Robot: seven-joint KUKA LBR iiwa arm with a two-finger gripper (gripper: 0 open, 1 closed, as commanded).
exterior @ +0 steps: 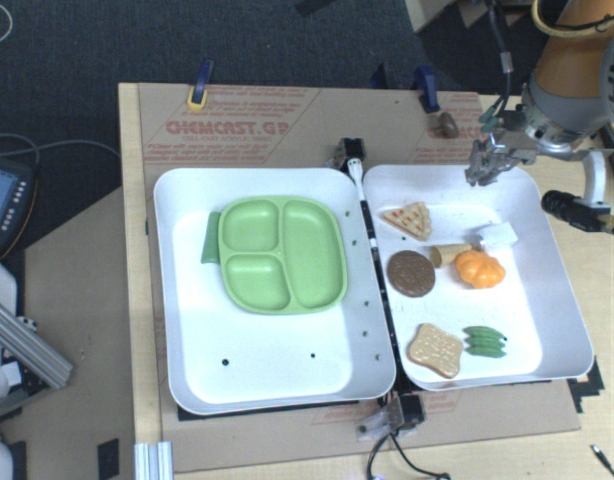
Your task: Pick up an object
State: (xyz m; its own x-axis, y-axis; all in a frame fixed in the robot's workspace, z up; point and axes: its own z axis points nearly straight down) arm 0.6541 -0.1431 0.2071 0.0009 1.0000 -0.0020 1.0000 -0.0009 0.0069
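bright even light, soft shadows, slightly blurry

The KUKA arm [572,63] reaches in from the upper right of the view, its orange band above the grey wrist near the top right corner. The wrist angles down and to the left, placing the gripper [482,173] over the far edge of the right bin [562,298], close to its far right corner. Nothing is seen between its fingertips.

Fixed overhead view, slanted, both bins [177,298]
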